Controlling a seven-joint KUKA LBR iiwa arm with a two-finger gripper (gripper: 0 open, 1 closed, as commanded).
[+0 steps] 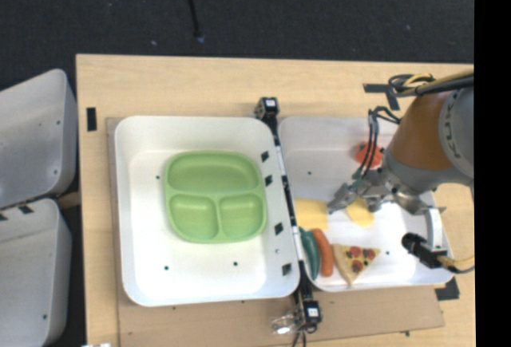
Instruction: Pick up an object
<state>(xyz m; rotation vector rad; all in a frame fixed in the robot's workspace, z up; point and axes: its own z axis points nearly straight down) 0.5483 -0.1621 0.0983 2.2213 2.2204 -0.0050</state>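
- Jaws of the gripper [356,198]: spread apart, clamped on nothing, hanging low over the right bin [319,134].
- Yellow round piece [362,215]: lies on the bin floor just below the fingertips; whether they touch it cannot be told.
- Yellow block [310,215]: rests just left of the gripper, against the bin's left wall.
- Carrot [321,251]: lies lengthwise near the front left corner, with a green piece [308,250] beside it.
- Pizza slice [352,260]: lies just right of the carrot, near the front wall.
- Red piece [367,153]: partly hidden behind the arm [423,138].
- Left bin [144,258]: holds a green divided plate [214,195], well apart from the gripper.
- Both bins sit on a wooden bench [200,82].
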